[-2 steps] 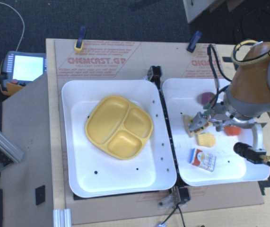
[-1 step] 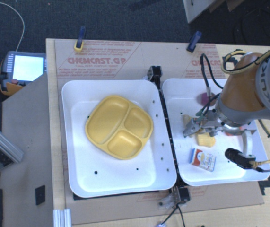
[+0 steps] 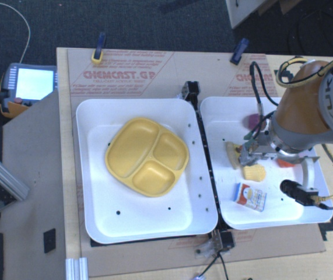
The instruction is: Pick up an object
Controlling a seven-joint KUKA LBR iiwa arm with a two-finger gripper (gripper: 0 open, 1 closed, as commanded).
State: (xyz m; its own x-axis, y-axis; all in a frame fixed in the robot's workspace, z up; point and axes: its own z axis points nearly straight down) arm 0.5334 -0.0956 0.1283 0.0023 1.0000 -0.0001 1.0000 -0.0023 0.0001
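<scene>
Camera view shows two white bins side by side, with the arm (image 3: 306, 107) coming in from the right over the right bin (image 3: 271, 217). The gripper (image 3: 252, 156) hangs low in that bin. I cannot tell how it is set, because the wrist hides it from above.

Nearest the camera, below the gripper, lies a small box (image 3: 250, 196) with blue, white and red on it. Just under the gripper sits a yellow block (image 3: 255, 172), very close to the tool, maybe touching it. To the gripper's left is a tan piece (image 3: 232, 154). To its right a bit of red (image 3: 285, 163) peeks out. Past the gripper, farther back, is a purple thing (image 3: 252, 121), partly hidden by a cable.

Well off to the left, a yellow tray (image 3: 147, 156) with three parts lies in the left bin (image 3: 93, 179).
</scene>
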